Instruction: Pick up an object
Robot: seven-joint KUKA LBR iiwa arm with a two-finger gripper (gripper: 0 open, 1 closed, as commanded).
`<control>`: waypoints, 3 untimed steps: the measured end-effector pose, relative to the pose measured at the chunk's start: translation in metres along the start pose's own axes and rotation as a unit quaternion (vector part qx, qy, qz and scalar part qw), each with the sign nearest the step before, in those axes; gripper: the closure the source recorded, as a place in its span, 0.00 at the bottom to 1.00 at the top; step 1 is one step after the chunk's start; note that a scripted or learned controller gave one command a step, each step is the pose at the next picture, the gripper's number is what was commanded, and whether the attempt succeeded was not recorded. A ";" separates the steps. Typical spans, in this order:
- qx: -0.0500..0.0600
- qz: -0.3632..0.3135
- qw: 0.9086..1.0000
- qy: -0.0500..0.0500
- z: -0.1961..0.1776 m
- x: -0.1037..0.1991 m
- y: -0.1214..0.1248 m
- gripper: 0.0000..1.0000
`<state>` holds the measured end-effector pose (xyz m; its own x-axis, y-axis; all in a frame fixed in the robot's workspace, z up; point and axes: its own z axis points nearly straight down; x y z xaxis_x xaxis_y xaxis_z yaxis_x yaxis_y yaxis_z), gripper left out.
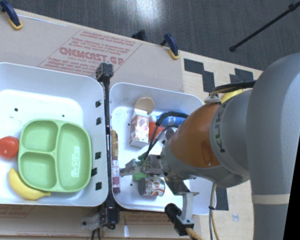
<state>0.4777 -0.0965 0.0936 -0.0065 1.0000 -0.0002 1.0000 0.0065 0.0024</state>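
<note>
Gripper (140,173) low in right bin (124,98), lower centre of frame, beside small can (153,188); jaw state: cannot tell. Reach step, judged; next needs closing squarely on can

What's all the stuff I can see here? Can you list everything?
bins: 2, white, side by side on the bench
divided plate: 1, light green, left bin
tomato: 1, red, left of the plate
banana: 1, yellow, left bin's near edge
carton: 1, red and white, right bin
can: 1, printed label, right bin, beside the end effector
clamps: 2, blue and yellow, board's far edge
arm: 1, grey with orange band, from the right
end effector: 1, low in the right bin
</note>
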 end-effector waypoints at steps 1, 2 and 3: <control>-0.001 0.000 1.000 -0.001 -0.011 -0.001 0.001 1.00; 0.000 -0.003 1.000 0.000 -0.021 -0.001 0.002 1.00; 0.000 -0.004 1.000 0.000 -0.031 0.000 0.003 1.00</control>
<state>0.4809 -0.0967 0.1243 -0.0152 0.9999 0.0002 0.9999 0.0152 0.0031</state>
